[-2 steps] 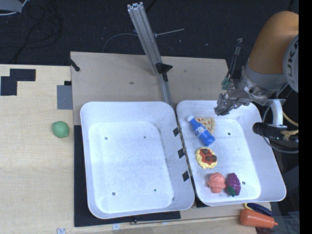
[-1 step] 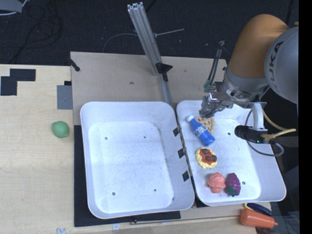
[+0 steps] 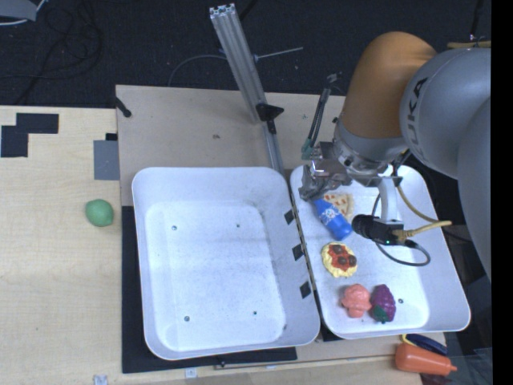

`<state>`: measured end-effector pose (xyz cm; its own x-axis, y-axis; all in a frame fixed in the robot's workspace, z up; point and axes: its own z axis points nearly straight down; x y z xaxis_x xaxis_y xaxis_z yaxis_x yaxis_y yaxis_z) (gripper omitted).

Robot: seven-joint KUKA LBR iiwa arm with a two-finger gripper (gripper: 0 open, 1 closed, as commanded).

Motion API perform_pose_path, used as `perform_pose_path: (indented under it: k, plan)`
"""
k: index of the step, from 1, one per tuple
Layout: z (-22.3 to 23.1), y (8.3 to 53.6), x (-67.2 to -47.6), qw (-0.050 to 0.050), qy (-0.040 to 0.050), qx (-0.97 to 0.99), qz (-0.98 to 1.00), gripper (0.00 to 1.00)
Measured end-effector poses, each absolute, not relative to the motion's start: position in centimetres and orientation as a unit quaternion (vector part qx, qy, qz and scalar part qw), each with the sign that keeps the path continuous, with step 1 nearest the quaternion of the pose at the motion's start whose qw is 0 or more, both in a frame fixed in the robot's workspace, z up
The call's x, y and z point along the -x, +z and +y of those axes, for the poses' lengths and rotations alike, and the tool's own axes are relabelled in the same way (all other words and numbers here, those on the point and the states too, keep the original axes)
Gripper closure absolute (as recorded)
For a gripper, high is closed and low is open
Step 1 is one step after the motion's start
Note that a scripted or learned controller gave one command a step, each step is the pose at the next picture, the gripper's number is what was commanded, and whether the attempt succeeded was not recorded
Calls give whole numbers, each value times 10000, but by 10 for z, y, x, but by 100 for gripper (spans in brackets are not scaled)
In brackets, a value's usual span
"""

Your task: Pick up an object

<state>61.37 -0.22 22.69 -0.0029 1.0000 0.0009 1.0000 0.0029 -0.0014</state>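
Tool [image 3: 314,184] grip unclear, right of centre above the blue bottle [image 3: 333,219]; crowded toys could deflect its grasp.

A green ball [image 3: 99,212] lay on the pale wooden bench [image 3: 48,295], well to the left of the left bin [image 3: 141,207]. Farther back on the left, black patches [image 3: 28,131] and a grey patch [image 3: 105,159] marked the bench top. A ribbed aluminium bar [image 3: 240,62] slanted from the far side down toward the gap between the two bins. A black mat [image 3: 128,311] showed under the left bin's edges. An orange object [image 3: 425,361] lay just beyond the near rim of the right bin [image 3: 445,295].
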Motion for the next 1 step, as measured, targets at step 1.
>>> perform_pose_path:
  k: [1]
  plan:
    - [53, 237, -608, 5, -4, 7059, -7083, 100]
